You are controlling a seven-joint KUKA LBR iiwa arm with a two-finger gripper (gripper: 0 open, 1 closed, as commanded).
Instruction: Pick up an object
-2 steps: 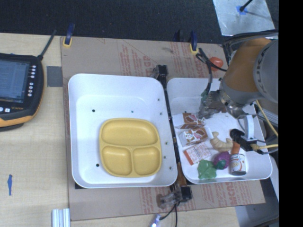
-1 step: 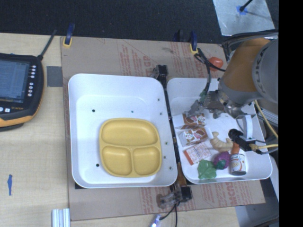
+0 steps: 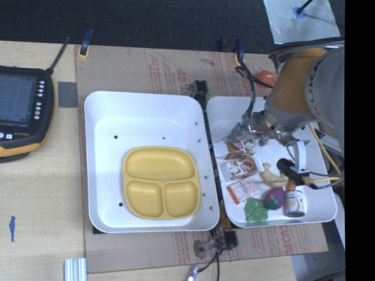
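The right bin (image 3: 225, 111) holds several small things. Three red-and-white packets (image 3: 239, 167) lie in a column along its left side. A beige figure (image 3: 271, 175) lies right of them. Along the front are a green lump (image 3: 255, 209), a purple ball (image 3: 273, 198) and a small bottle with an orange label (image 3: 295, 202). My gripper (image 3: 246, 132) hangs low over the bin's back left, just above the topmost packet (image 3: 240, 147). The wrist blocks the view of its tip. Nothing shows as held.
The left bin (image 3: 146, 111) holds a yellow divided plate (image 3: 161, 182). An orange-edged control tablet (image 3: 20, 110) lies on the bench at far left. The grey arm with its orange band (image 3: 299, 86) covers the right bin's back right corner.
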